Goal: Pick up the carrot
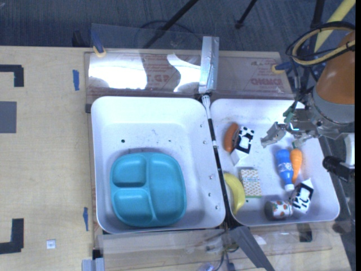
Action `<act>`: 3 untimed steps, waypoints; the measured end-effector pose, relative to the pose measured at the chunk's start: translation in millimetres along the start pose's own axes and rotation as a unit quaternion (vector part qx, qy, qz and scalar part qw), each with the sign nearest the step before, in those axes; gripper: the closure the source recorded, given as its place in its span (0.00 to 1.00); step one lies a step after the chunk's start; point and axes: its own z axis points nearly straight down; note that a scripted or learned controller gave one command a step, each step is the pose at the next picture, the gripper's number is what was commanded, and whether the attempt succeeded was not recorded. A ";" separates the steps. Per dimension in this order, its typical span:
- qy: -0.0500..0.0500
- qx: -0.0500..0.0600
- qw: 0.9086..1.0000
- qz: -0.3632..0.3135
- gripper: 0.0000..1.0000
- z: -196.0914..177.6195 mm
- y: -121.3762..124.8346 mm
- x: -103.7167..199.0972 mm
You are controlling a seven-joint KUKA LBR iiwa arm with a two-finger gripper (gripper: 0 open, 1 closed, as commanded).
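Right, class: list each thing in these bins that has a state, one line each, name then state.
carrot: lying in the right bin, beside the blue bottle, not gripped
blue bottle: lying on its side
gripper: above the right bin, jaws spread, holding nothing
banana: lying at the right bin's left wall
small can: tipped on its side
blue divided plate: flat in the left bin

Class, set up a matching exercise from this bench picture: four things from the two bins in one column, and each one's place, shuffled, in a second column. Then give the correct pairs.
Things:
1. blue divided plate
2. carrot
3. banana
4. blue bottle

Places:
A. right bin, against the wall between the bins
B. left bin, front half
C. right bin, just left of the carrot
D. right bin, just below the gripper

Pairs: 1-B, 2-D, 3-A, 4-C
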 end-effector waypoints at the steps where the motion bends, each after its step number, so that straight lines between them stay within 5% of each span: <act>1: -0.001 -0.002 0.998 -0.068 0.00 89.5 39.8 24.6; 2: -0.002 -0.003 1.000 0.016 0.00 53.6 28.0 -46.2; 3: -0.001 -0.002 1.000 0.019 0.00 91.7 70.2 -50.0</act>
